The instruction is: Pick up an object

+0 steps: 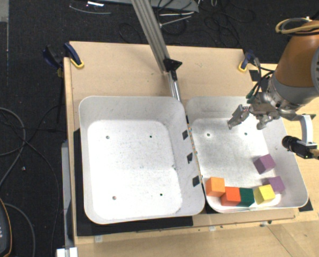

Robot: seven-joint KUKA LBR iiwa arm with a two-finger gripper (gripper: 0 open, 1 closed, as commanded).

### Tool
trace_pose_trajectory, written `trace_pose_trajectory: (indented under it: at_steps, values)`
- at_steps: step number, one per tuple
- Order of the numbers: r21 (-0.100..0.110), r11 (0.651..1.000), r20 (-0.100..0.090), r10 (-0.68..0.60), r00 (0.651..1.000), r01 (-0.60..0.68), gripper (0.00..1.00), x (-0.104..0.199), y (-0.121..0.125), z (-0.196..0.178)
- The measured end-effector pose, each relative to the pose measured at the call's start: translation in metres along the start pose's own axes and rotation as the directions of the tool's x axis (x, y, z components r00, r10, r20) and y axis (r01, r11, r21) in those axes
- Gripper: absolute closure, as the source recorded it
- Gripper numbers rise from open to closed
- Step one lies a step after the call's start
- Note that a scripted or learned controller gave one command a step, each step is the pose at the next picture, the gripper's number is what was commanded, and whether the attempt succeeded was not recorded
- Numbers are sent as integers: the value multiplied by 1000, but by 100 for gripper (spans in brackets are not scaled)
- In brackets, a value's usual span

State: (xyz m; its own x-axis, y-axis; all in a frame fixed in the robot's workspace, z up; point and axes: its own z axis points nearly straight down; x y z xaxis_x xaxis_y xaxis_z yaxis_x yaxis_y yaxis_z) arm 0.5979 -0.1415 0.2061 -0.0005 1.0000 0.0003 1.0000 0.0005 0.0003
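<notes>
- On the counter (127, 71), two shallow white bins are set side by side, their inner edges touching or nearly so.
- Left bin (90, 116): a bare speckled floor is seen, with four small dark dots near its corners.
- Right bin (223, 149): seven blocks are held, all gathered toward the near right corner.
- Along the near wall, a row is formed by an orange block (215, 186), a red-orange block (232, 195), a green block (247, 196) and a yellow block (264, 193), each touching or just beside the next.
- A small purple block (276, 184) is placed just beside the yellow one, on its right.
- A larger purple block (265, 164) lies apart from the row, farther into the bin.
- Claw (249, 118): it is carried over the far part of the right bin, its two fingers spread apart and nothing seen between them; it is well apart from every block.
- Arm (301, 68): grey with an orange band, entering from the right.
</notes>
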Motion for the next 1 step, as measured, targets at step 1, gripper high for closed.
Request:
trace_pose_trajectory:
  at_steps: [1]
  values:
    - [7,1000,2,7,1000,-7,0,-78,-3,88]
